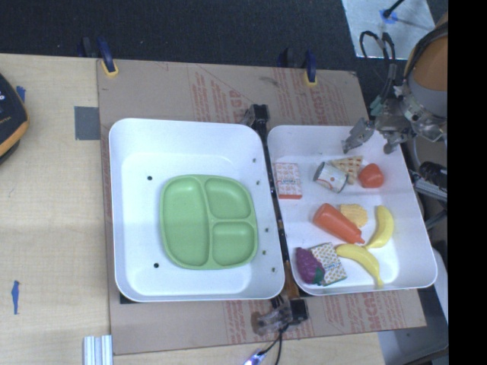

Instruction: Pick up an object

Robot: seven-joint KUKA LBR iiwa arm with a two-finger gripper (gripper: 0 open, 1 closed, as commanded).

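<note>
Several toy foods crowd the right bin, so choosing well matters more than speed. The hand hangs over that bin's far edge, fingers spread wide and holding nothing. Nearest choices — the red tomato and a small tilted carton — lie just below it. I judge the tomato the better target: it has free space on its right. Descend straight, straddle it, then close. The left bin carries a green divided plate.
</note>
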